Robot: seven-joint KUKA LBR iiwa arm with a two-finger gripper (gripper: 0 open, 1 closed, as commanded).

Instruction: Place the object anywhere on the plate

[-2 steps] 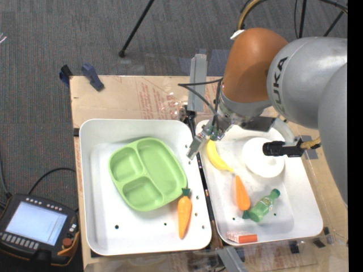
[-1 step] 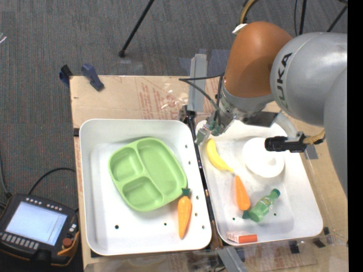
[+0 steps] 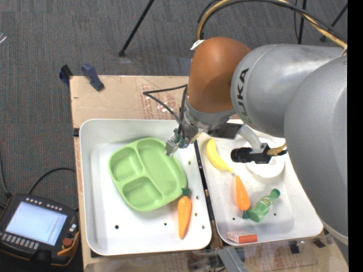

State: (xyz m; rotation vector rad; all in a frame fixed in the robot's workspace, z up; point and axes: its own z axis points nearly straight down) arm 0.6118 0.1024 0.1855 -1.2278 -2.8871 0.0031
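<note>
A light green plate (image 3: pixel 148 174) with three compartments lies tilted in the left bin (image 3: pixel 99 152). An orange carrot (image 3: pixel 184 214) lies on the bin floor, its top touching the plate's lower right corner. My gripper (image 3: pixel 173 145) hangs over the plate's upper right rim, below the orange band of the arm. I see nothing carried under it.
The right bin (image 3: pixel 300 220) holds a yellow banana (image 3: pixel 215 155) near its left wall, a second carrot (image 3: pixel 242 193), a green bottle (image 3: pixel 263 206) and a small orange block (image 3: pixel 243 238) at the front edge. The bulky arm overhangs the right bin.
</note>
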